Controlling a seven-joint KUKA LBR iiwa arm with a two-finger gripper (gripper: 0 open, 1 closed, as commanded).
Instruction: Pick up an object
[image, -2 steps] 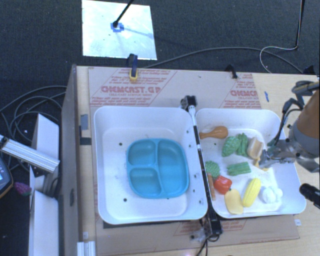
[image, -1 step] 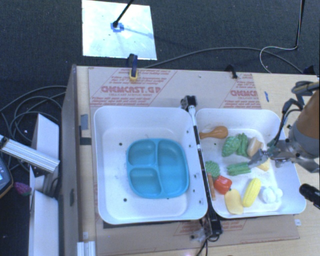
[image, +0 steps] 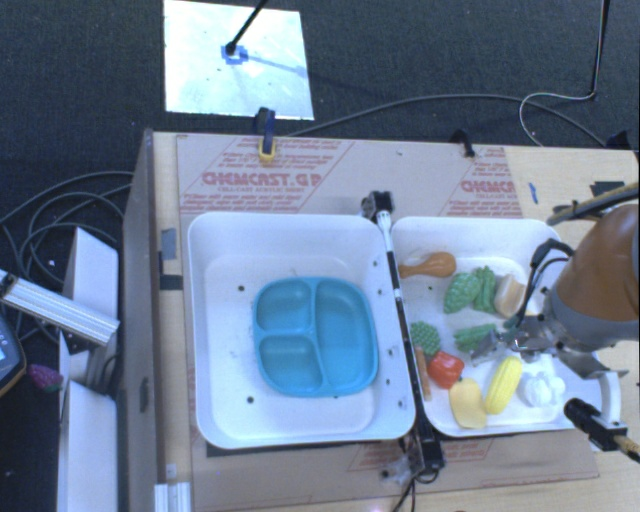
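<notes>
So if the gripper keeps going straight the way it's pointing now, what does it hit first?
Probably the green vegetable piece lying just left of the gripper in the right bin; the tomato and corn lie close by. Depth is unclear from above, so it may meet the bin floor instead.

- A blue divided tray (image: 316, 336) lies in the left white bin (image: 215, 300) before me.
- Brown board (image: 330, 170) printed in red letters lies under both bins.
- A pale square sheet (image: 238, 60) rests on dark carpet (image: 70, 90).
- Cables (image: 60, 215) trail at left.
</notes>
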